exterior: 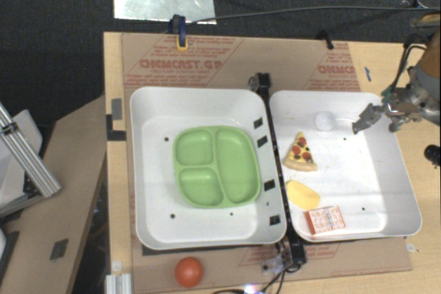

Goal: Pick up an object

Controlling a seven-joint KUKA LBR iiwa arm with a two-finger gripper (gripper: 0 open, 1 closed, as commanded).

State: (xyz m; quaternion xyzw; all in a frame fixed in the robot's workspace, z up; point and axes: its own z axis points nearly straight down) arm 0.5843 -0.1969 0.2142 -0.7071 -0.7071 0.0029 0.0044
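Right bin (396, 179) — four objects; left bin (148, 148) — one green tray (216, 166).

Single fixed camera above the bench (117, 169), angled down at a slant, both white bins (200, 101) left of the gripper (375, 118), moderately distant

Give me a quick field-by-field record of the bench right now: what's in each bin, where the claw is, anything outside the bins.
left bin: green divided tray, lying flat near the middle
right bin: pizza slice toy, yellow piece, red-and-white packet, white ball
claw: over the far right part of the right bin, nothing seen between its fingers
nearest item to claw: white ball, apart from it
outside bins: orange-red ball on the bench in front of the left bin
task status: no object picked up yet
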